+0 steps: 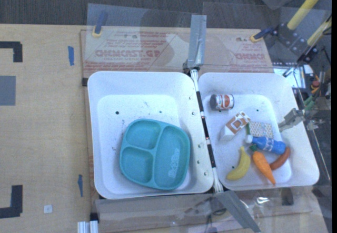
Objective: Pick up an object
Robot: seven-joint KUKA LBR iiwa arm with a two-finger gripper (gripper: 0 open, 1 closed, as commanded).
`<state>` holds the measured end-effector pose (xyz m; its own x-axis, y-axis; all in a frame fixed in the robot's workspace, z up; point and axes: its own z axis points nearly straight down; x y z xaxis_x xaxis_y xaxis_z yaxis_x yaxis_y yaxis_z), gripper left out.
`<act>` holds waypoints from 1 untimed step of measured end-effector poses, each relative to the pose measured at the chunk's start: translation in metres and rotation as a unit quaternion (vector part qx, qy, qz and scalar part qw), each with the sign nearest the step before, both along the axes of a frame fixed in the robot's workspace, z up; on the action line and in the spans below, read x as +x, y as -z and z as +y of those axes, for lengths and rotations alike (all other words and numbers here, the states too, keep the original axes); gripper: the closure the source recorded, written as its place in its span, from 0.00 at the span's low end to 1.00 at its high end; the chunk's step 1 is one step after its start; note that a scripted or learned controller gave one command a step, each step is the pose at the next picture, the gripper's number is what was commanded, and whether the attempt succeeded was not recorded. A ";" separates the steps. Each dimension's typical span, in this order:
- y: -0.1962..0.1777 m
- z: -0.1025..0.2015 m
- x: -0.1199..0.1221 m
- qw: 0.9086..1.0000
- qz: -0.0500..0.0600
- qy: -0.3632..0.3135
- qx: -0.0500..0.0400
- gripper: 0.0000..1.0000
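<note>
The right bin [307,159] holds several small objects. A red and silver can [222,101] lies on its side near the back. A small white and orange carton [235,125] sits at the middle, with a speckled pad [261,129] beside it. In front of these lie a blue bottle [269,145], a yellow banana [239,165], an orange carrot [263,166] and a reddish sausage [280,158]. My gripper [293,118] shows as a grey part at the bin's right rim, apart from all the objects and holding nothing that I can see.
The left bin [105,100] holds a teal divided plate [155,154]. A clear panel and a grey post [197,42] stand behind the bins. Cables and yellow bars [310,0] crowd the far right.
</note>
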<state>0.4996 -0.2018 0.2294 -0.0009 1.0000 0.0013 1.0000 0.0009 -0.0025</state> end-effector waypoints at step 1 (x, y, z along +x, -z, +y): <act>0.135 -0.004 -0.019 1.000 -0.002 0.019 -0.001 0.00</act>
<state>0.4809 -0.2059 0.0943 0.0366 0.9993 -0.0014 0.9993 -0.0366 0.0013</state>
